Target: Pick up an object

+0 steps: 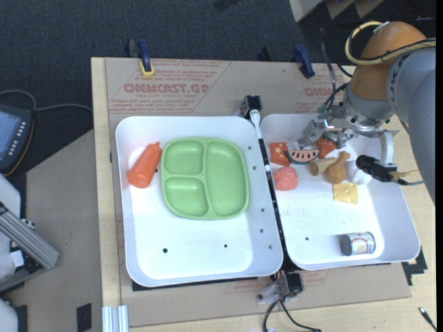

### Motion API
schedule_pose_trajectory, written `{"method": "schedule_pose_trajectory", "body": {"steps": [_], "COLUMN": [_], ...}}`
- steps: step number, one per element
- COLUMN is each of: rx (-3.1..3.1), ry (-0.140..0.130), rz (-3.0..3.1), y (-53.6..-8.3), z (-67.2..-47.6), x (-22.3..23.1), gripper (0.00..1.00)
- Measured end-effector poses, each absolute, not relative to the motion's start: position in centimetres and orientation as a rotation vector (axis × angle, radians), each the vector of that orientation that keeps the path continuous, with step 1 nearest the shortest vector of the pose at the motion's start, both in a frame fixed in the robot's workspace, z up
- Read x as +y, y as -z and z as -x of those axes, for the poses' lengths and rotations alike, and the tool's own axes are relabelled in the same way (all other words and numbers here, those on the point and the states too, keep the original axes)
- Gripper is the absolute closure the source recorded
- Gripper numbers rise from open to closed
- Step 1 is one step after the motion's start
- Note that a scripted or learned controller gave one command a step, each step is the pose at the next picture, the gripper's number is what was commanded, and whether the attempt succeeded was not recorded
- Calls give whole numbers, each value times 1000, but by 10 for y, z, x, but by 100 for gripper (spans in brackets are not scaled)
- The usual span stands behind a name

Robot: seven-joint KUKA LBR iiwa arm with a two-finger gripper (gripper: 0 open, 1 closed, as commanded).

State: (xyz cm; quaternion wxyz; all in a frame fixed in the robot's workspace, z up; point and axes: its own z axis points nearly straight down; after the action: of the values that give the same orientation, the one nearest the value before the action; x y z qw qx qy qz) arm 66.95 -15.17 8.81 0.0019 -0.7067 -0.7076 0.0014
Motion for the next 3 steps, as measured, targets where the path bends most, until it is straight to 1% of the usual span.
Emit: {"method": "schedule_pose_trajectory", "body": {"steps": [1, 2, 3], "rx": [-2222, -2225, -2228], "ry": [-3, 0, 6], "rz": [2218, 2220, 2225], "y": [-85, -96, -155], "z": [-670, -671, -679], "x": [-151, -151, -157], "gripper": [0, 100, 100]}}
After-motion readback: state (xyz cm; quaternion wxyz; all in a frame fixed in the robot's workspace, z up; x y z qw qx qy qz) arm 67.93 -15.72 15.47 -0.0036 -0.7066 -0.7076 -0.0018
